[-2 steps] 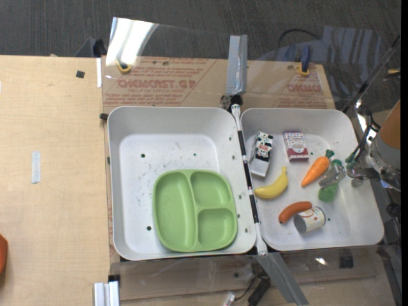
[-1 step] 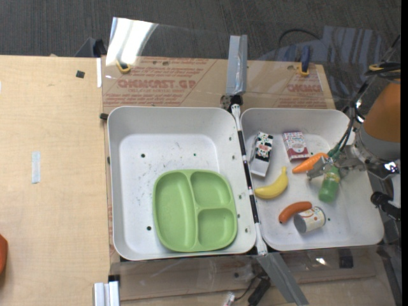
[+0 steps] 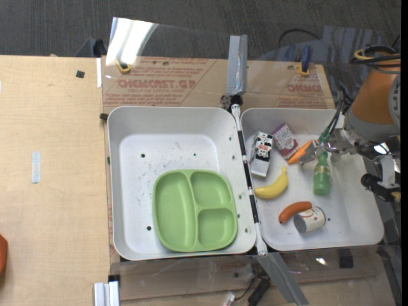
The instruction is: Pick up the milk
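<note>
Reaching in from the right, the grey arm (image 3: 376,107) with its orange band hangs over the right bin (image 3: 357,234), wrist angled down toward the bin's upper middle. The pincer (image 3: 323,150) sits just above the green bottle (image 3: 322,176); whether it is open or closed, or grips anything, cannot be told from this angle.

The milk (image 3: 262,153), a small black-and-white carton, lies against the right bin's left wall, well apart from the pincer. Just beside it, to the right, is a pink packet (image 3: 284,136), then a carrot (image 3: 298,153) close to the pincer. Below the milk lies a banana (image 3: 273,187); further down, a sausage (image 3: 294,210) touches a white cup (image 3: 311,220) on its side.

A green divided plate (image 3: 194,209) rests in the left bin (image 3: 127,171). Both bins sit on the counter (image 3: 51,171).
</note>
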{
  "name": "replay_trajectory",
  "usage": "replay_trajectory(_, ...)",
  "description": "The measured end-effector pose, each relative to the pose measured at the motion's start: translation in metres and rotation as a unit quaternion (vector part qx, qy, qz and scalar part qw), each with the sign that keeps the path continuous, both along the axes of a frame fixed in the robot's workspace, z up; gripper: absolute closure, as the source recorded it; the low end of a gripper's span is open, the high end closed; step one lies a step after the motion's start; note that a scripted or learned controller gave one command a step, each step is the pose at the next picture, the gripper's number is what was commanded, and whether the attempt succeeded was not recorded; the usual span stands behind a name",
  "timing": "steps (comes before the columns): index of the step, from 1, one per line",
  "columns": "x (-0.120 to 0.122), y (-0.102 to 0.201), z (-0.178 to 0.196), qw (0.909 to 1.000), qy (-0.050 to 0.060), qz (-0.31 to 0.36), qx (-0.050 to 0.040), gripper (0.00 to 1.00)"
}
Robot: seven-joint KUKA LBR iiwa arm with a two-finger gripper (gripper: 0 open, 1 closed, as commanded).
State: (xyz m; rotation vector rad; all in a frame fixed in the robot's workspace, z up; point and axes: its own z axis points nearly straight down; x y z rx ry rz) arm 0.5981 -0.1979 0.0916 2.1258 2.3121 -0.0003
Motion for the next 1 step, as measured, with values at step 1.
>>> replay_trajectory(1,0.0533,0.0077,0.0001,0.9998,0.0,0.018,-0.0004,0.0)
